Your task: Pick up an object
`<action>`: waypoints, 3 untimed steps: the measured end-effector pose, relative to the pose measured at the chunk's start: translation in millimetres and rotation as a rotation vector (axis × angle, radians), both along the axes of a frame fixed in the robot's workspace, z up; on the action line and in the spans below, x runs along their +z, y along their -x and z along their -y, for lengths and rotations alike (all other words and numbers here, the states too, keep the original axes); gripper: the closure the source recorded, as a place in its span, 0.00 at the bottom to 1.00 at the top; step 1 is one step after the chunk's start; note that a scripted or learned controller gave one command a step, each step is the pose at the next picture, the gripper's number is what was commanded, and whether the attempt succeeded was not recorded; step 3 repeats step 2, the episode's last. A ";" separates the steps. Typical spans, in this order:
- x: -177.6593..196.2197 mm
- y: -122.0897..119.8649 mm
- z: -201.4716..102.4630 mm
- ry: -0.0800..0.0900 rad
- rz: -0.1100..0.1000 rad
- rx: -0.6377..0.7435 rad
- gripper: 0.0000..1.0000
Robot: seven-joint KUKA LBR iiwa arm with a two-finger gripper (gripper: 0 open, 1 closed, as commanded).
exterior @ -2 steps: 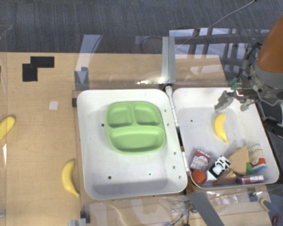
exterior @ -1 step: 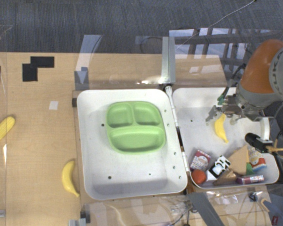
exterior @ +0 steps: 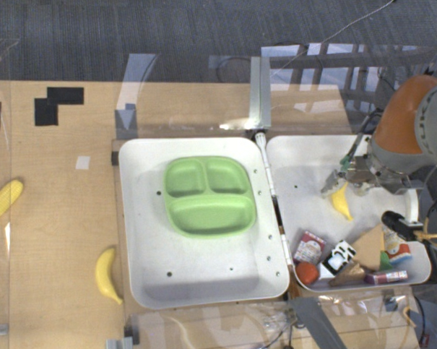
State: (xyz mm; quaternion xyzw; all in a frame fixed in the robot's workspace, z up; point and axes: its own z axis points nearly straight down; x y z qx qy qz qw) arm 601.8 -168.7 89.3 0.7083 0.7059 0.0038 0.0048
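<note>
Yellow marks the likeliest target: a small banana [exterior: 341, 202] lying on the bare floor of the right bin [exterior: 305, 163], just under and slightly left of the gripper [exterior: 343, 178]. Its long axis runs on a slant, from upper left near the fingers down to lower right, toward the heap of clutter in the bin's near corner. The gripper reaches in from the right, below the arm's orange band [exterior: 404, 122], and its fingers look splayed fairly wide, one tip to the left of the banana's upper end and the other nearer the wrist; nothing sits between them, so I judge the fruit not yet held. The tips seem to be touching or nearly touching the banana's top end, though the slanted view does not settle whether they are at bin level or hovering above it. The coming move turns on that offset: the fingers stand over the end of the fruit, not its middle, so closing here may pinch only the tip and let it slip or swing. A small shift along the banana's axis, down and right, would centre the grasp across its narrow width. The left bin [exterior: 145, 231] holds a green tray [exterior: 208, 194], well apart from the gripper and no part of this try.
</note>
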 end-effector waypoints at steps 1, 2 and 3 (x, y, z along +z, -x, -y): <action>13.0 -3.0 -2.4 -0.002 0.008 0.002 1.00; 131.8 -9.2 -65.2 -0.002 -0.004 -0.010 1.00; 131.8 -9.2 -65.2 -0.002 -0.004 -0.010 1.00</action>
